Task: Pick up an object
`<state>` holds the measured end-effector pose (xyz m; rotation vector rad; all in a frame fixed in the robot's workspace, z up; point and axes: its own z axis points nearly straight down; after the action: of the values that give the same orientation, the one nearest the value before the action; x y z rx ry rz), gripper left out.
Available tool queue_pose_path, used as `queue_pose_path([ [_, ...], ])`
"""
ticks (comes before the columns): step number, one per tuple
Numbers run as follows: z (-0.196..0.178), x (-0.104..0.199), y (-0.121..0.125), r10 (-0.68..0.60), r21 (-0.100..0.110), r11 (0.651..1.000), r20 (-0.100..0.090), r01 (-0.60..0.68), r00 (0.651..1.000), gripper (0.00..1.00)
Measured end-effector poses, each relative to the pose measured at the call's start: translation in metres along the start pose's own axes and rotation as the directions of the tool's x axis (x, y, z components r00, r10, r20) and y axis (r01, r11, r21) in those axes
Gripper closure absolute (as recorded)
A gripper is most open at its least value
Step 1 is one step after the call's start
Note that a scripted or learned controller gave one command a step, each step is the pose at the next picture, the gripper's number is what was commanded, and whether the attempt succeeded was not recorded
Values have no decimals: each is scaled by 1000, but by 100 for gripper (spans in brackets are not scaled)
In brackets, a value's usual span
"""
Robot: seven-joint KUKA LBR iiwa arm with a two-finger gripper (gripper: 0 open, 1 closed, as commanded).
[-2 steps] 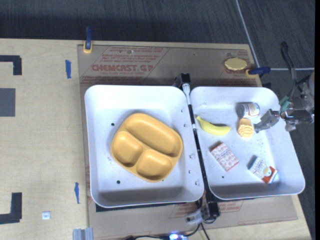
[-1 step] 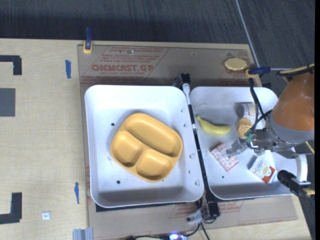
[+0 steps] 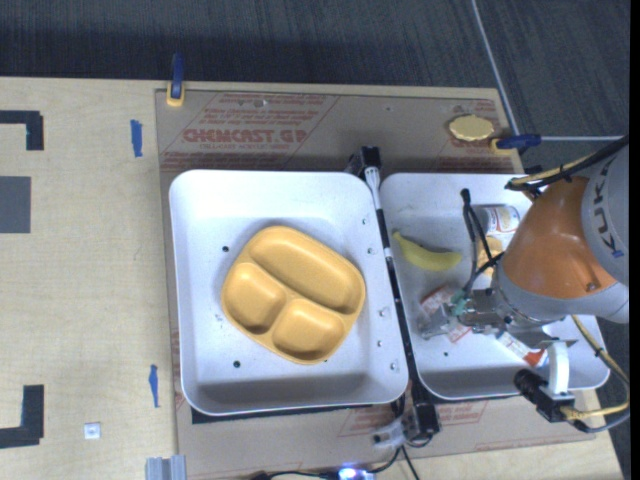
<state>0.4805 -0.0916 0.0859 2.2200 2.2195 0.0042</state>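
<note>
1. The gripper [image 3: 455,313] is seen low in the right bin [image 3: 440,378], down among a clutter of small items [image 3: 438,306]; whether anything is pinched cannot be told, since the wrist hides the tips.
2. A miss is judged likely here: the clear and red wrapper-like pieces under the gripper are thin and crumpled, and could be pushed aside rather than gripped.
3. The banana [image 3: 428,255], lying just beyond the gripper toward the bin's far wall, could be nudged or dragged if the arm is lifted at a slant.
4. A cable [image 3: 470,230] is seen arcing above the banana; snagging on an item is a possible cause of a dropped pick.
5. In the left bin [image 3: 190,268], one yellow three-compartment tray [image 3: 292,293] is counted, lying upside down, well apart from the gripper.
6. Counted overall: two white bins, one tray, one banana, one can-like object [image 3: 497,218] partly hidden behind the arm, and a few small items that cannot be counted exactly.
</note>
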Motion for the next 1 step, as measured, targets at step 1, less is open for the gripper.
queue_pose_path([
  [1, 0, 0, 0, 0, -1, 1000, 0, 0, 1000, 0],
])
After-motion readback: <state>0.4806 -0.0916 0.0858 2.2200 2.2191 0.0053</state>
